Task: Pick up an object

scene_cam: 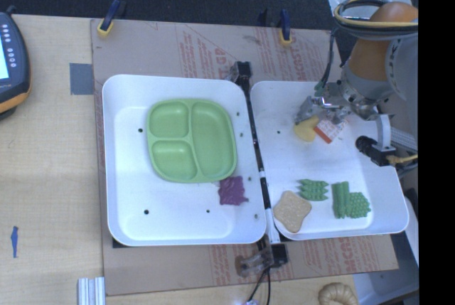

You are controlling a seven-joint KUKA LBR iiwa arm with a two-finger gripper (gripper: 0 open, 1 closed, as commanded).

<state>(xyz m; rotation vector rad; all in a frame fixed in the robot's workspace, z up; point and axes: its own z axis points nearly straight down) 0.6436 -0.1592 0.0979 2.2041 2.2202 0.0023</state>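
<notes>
1. so the likely target is the small yellow piece (305, 130), lying in the right bin (277, 104) near its upper middle, right under the gripper (321, 110).
2. just beside it, touching or nearly, sits a red-and-white piece (329, 131). that crowding probably makes a clean grab tricky, my guess anyway.
3. the gripper hangs low over those two, coming in from the right on the grey arm with the orange band (375, 47). can't tell if the fingers are spread or closed, or if they have anything, the metal bits blur together from this angle.
4. rest of the right bin: two green veggie-looking pieces, a leafy one (313, 189) and a longer one (349, 201), plus one tan slice (291, 211) at the bottom left corner.
5. the left bin (121, 154) has one green divided plate (192, 140) with three compartments, and one purple piece (232, 190) just off the plate's lower right edge.
6. count: five loose items right, two left. clamps hold the board down, likely so the bins don't slide.
</notes>
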